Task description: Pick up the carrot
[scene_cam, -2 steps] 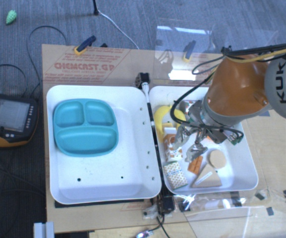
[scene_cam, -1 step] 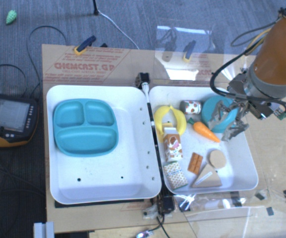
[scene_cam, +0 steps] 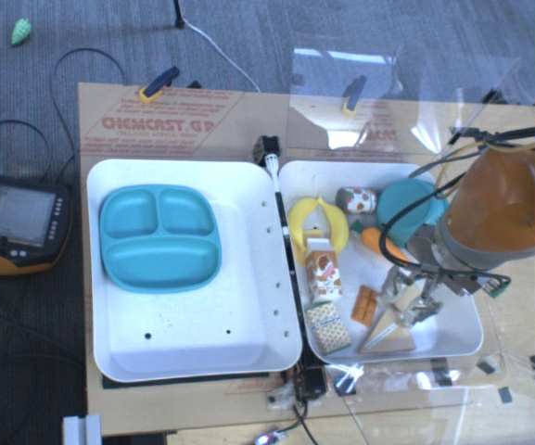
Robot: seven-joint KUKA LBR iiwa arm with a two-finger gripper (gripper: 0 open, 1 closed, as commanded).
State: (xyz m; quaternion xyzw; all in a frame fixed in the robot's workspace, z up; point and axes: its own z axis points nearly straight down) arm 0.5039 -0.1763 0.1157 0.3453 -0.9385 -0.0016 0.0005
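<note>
While the grey two-finger gripper (scene_cam: 406, 306) hangs low over the near right part of the right-hand shallow white plastic bin (scene_cam: 466, 336), nothing is seen between its fingers; they look spread somewhat apart and bare, though glare and clutter make the exact gap hard to read. Judgement: the pick is not yet done, the reach is in place, and the grasp and lift are all left. Nearest the camera in that bin lie a pale tan wedge-shaped piece (scene_cam: 389, 337) at 6 o'clock of the gripper, a small patterned cream packet (scene_cam: 326, 326) at 9 o'clock, and a small orange-brown block (scene_cam: 365, 304) just beside the fingers on the same side. Farther back, a brown-and-white printed carton (scene_cam: 323, 273) and a yellow plastic banana (scene_cam: 315, 222). The small orange plastic carrot (scene_cam: 375, 240) lies mid-bin, at about 11 o'clock from the gripper, near but apart from it, its far end tucked against the wrist and a round teal bowl (scene_cam: 408, 206). A brown-and-white spotted small can (scene_cam: 357, 199) sits beyond. Left bin (scene_cam: 119, 341) holds a blue three-compartment plastic tray (scene_cam: 159, 237). Likely need: shift toward 11 o'clock before closing.
</note>
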